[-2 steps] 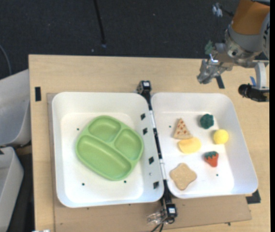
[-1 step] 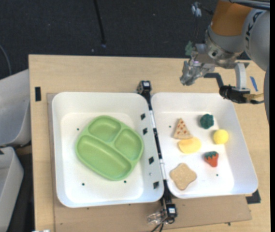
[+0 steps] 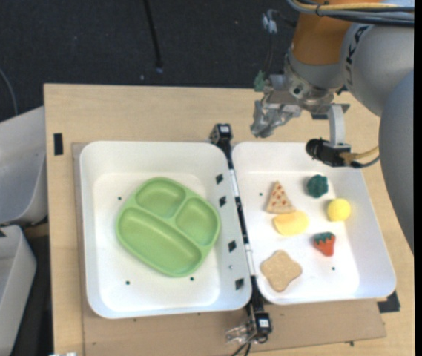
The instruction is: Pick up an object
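The right bin [image 3: 359, 273] holds several toy foods: a pizza slice [image 3: 278, 197], a yellow piece [image 3: 291, 223], a yellow ball [image 3: 338, 210], a dark green broccoli-like piece [image 3: 317, 186], a red strawberry [image 3: 325, 243] and a tan slice of toast [image 3: 280, 270]. My gripper [image 3: 268, 127] hangs above the far left corner of the right bin, well behind the foods and apart from them. Nothing shows between its fingers.
The left bin [image 3: 99, 273] holds a green divided plate [image 3: 167, 226]. A black divider with clips [image 3: 233, 213] runs between the bins. The grey arm [image 3: 366, 43] with its orange band fills the upper right. A black cable connector [image 3: 325, 151] juts over the right bin's back edge.
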You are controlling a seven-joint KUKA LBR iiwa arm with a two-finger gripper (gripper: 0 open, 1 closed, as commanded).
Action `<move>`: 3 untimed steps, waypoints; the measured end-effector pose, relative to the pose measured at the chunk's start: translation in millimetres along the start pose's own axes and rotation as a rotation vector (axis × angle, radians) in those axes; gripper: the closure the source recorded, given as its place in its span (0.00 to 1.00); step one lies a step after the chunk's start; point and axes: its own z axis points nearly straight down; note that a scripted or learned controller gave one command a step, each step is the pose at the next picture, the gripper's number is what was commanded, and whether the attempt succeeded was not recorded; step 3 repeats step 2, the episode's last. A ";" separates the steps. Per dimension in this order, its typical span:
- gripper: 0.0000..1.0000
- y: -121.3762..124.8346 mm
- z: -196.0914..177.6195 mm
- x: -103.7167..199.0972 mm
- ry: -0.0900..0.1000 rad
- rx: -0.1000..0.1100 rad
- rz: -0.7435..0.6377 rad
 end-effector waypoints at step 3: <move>1.00 -8.6 18.8 93.2 0.000 -0.002 0.000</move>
